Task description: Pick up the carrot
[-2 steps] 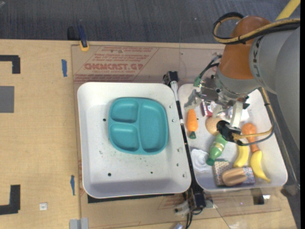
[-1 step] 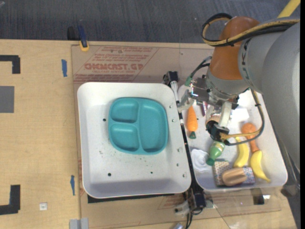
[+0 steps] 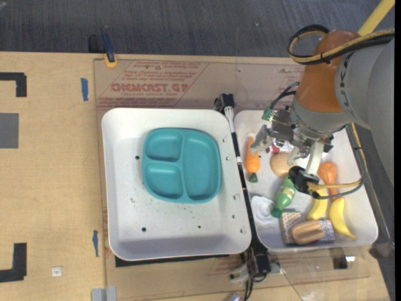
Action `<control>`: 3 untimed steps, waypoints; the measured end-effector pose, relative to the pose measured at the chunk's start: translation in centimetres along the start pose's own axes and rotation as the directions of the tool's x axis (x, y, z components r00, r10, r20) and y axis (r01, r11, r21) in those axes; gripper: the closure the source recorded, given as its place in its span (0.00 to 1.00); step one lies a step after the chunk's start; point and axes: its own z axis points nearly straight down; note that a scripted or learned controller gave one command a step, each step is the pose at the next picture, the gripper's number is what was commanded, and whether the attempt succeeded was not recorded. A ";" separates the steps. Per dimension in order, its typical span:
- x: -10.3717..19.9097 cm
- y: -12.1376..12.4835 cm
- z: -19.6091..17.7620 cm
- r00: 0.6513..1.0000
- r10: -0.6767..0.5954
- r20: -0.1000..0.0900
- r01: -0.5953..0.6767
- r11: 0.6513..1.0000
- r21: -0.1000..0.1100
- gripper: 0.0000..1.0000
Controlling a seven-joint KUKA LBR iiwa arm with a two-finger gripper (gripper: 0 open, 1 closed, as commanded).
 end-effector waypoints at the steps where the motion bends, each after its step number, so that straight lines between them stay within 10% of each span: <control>1: 0.1 0.0 0.0 1.000 -0.003 -0.001 0.003 1.000 0.000 0.00; 3: 0.1 0.0 0.0 1.000 -0.003 -0.001 0.003 1.000 0.000 0.00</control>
